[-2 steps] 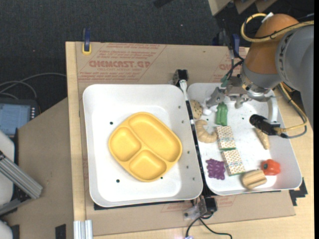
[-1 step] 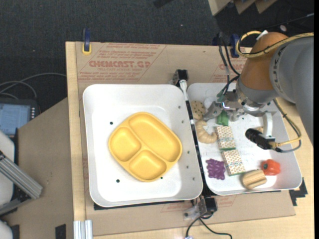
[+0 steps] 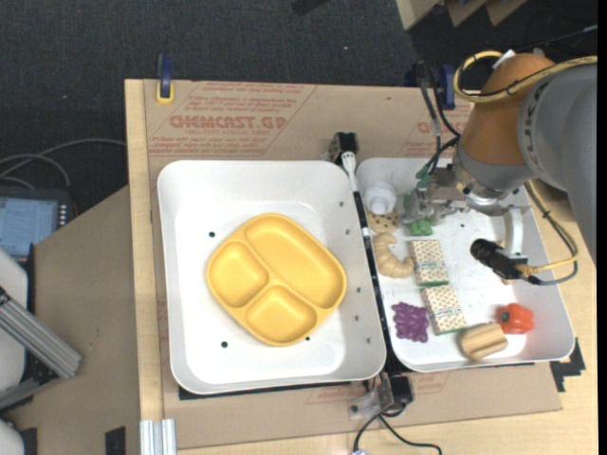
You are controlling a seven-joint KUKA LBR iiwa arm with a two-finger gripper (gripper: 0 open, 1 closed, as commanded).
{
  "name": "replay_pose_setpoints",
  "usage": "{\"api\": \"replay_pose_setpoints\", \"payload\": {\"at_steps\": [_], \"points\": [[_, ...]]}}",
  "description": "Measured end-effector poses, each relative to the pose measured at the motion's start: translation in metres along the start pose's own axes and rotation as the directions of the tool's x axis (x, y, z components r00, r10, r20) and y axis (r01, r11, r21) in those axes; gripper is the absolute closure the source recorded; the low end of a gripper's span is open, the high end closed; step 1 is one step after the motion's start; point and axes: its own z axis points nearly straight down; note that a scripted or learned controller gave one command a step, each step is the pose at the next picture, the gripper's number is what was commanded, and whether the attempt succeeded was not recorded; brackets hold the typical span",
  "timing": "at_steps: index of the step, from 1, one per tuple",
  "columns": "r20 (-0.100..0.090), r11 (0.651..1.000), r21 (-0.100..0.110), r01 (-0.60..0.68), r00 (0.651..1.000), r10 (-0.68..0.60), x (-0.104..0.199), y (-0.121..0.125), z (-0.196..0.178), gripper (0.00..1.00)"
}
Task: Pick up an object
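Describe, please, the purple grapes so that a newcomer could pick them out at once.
Look in the right bin, the one crowded with small items beside the bin holding the yellow tray. The grapes lie near its front left corner, just left of a patterned packet. They are the only purple thing there, a knobbly little cluster.

You have two bins side by side: the left bin [image 3: 180, 254] holds a divided plate [image 3: 275, 278] near its middle. The right bin [image 3: 560, 325] holds the rest: a small cup [image 3: 380, 200] at the back, two packets [image 3: 429, 261] mid-bin (one behind the other), grapes [image 3: 411, 320] left of the nearer packet, and a bread roll [image 3: 482, 340] with a tomato [image 3: 515, 318] just behind it at the front right.
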Motion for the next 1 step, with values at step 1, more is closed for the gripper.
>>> {"api": "replay_pose_setpoints", "payload": {"at_steps": [1], "points": [[-0.005, 1.0, -0.003, 0.008, 1.0, -0.008, 0.0735, -0.0601, -0.0947, 1.0]]}}
